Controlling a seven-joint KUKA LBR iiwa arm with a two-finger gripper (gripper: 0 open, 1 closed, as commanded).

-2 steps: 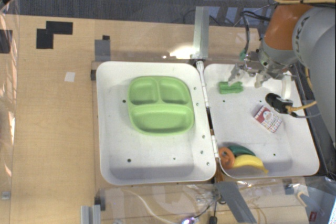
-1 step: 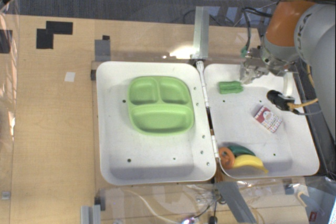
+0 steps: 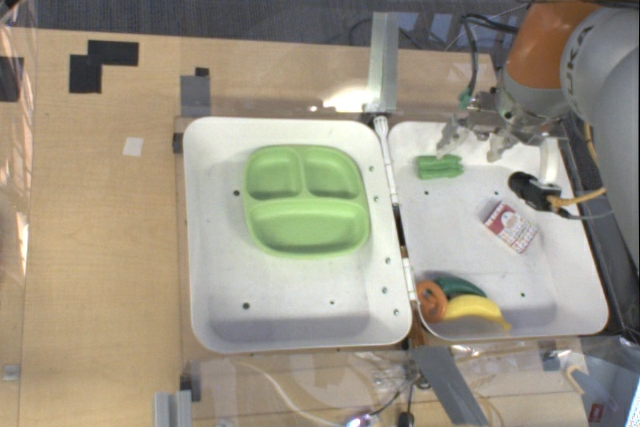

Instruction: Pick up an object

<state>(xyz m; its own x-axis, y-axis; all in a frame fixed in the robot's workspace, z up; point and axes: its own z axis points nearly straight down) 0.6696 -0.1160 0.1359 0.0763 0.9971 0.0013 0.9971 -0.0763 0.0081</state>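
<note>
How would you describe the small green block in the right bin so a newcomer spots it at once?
Start at the right bin, the one without the green divided plate. Near its far edge, just below the gripper, lies the green block. It is flat, plain and rectangular, unlike the printed card or the banana at the near edge.

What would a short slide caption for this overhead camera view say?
Robot gripper hovering open above a small green block in the right bin; a green divided plate lies in the left bin.

light: bright, even, overhead | glare: bench (image 3: 345, 100) behind bins | shadows: soft | focus: slightly soft throughout
</note>
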